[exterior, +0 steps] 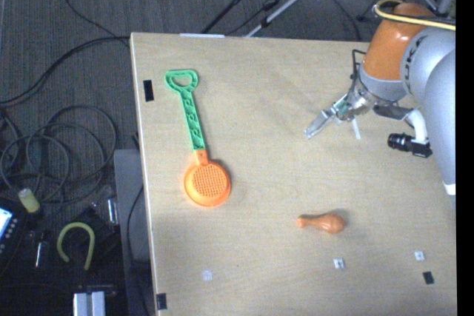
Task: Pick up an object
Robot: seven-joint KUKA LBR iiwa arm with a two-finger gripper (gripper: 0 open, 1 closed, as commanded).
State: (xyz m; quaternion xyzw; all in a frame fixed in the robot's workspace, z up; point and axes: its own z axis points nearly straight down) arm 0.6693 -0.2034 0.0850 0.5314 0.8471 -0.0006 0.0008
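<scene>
Pale wooden bench, seen from above at a slant

Two candidates for pickup. The green-handled plastic strainer with a round orange mesh head lies flat at the left side of the bench, handle pointing away toward the far edge. The small orange pear-shaped plastic piece lies on its side nearer the front, right of centre, well apart from the strainer

Tool hangs at the right, above bare bench, fingers spread apart with nothing between them, near neither object

Handling, judged: both look like light, rigid toy plastic, probably smooth and a bit slippery. Strainer handle is thin and lies low, so best pinched across its width near the head junction. The pear piece is rounded and may roll; take it across the bulb, not the tapered neck
</scene>
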